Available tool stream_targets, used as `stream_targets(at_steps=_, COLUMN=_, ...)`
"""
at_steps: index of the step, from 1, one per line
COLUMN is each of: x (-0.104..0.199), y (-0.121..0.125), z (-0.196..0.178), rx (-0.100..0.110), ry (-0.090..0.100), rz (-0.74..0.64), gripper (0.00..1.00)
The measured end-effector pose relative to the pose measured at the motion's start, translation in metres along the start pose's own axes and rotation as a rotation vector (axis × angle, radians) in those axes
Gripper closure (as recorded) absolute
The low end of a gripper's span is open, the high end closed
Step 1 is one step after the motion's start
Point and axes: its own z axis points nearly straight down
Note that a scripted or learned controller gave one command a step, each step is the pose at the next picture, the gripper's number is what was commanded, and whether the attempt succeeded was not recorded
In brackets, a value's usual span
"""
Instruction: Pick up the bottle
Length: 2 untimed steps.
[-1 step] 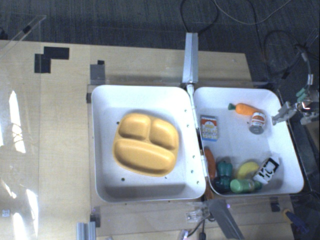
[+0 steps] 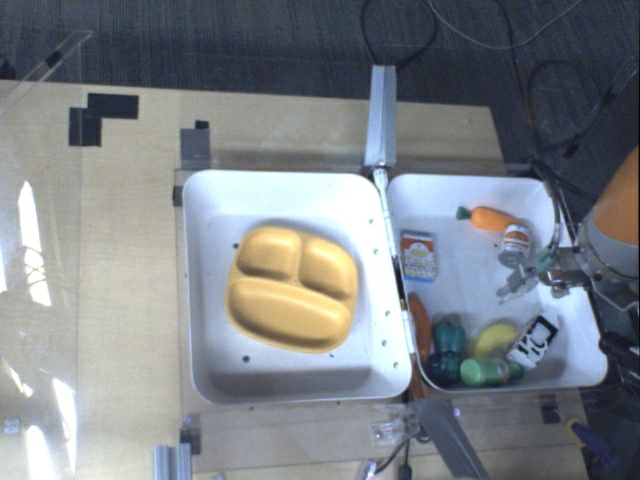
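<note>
The bottle [image 2: 487, 371] is green and lies on its side at the front of the right bin [image 2: 470, 193], next to a dark teal object [image 2: 447, 340]. My gripper [image 2: 518, 280] hangs over the bin's right half, above bare white floor. It is well behind the bottle and apart from it. The grey arm with its orange band [image 2: 618, 213] comes in from the right edge. Nothing shows in the gripper's grasp.
The right bin also holds a carrot [image 2: 490, 218], a small can [image 2: 516, 238] just behind the gripper, a red-and-white box [image 2: 418, 256], a red sausage [image 2: 420, 326], a yellow lemon [image 2: 495, 338] and a black-and-white item [image 2: 534, 340]. The left bin [image 2: 200, 298] holds a yellow divided tray [image 2: 292, 286].
</note>
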Motion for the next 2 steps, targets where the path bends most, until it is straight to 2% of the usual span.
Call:
stream_targets(at_steps=1, x=0.067, y=0.063, z=0.049, rx=0.0, ry=0.001, rz=0.02, gripper=0.0)
stream_targets(at_steps=2, x=0.142, y=0.046, z=-0.018, rx=-0.001, ry=0.001, rz=0.099, gripper=0.0)
